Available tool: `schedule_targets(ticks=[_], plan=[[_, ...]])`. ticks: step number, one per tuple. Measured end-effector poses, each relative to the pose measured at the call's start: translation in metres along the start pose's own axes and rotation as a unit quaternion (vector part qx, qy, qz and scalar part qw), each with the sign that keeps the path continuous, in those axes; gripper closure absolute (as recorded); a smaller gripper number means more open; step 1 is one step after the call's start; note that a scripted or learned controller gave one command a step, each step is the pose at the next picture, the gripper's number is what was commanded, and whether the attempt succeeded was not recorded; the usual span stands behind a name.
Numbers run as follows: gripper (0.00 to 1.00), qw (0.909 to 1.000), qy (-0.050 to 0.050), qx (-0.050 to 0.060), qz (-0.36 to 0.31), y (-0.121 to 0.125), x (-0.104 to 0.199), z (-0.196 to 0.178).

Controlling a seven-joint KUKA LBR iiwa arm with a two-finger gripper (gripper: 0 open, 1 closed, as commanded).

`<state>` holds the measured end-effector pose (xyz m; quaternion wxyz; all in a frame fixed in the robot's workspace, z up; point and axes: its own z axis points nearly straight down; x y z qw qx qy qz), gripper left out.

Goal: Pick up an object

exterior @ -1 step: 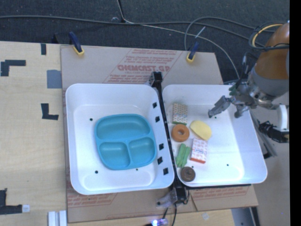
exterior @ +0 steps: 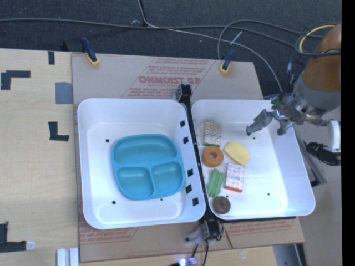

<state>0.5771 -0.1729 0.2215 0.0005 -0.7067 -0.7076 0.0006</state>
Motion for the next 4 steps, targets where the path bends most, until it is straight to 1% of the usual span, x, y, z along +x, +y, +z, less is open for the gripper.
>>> schedule_targets(ticks=[1,2,3,4], plan=[[0.0,1.0,0.0,0.002,0.0,0.007,0.007,0.055],[0.0,1.0,0.0,0.002,0.0,0.01,0.003,0.102],[0.0,1.0,0.0,-0.001,0.0,0.011,0.004,0.138],[1.0,1.0,-0.001,-0.005,-0.001,0.013,0.004,0.123]])
